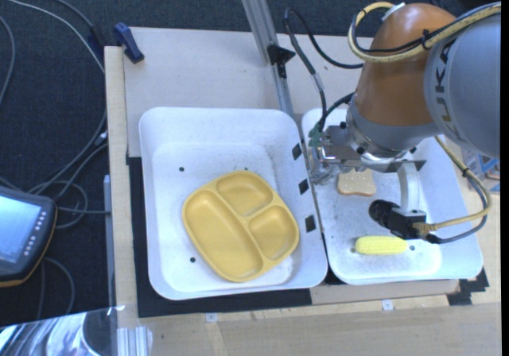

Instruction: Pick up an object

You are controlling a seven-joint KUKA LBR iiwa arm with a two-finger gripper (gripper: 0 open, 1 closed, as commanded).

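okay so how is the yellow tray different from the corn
The tray is wide, flat and split into compartments; the corn is a small rounded cob. The tray lies in the left bin, the corn in the right bin. The tray is pale mustard, the corn brighter. Both are yellow.

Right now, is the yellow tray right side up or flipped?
Right side up: the tray lies flat in the left bin, its three compartments facing up.

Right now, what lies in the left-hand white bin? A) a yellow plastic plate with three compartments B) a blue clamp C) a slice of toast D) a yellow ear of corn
A: the yellow divided plate lies in the left white bin, while the corn cob and the toast slice lie in the right white bin.
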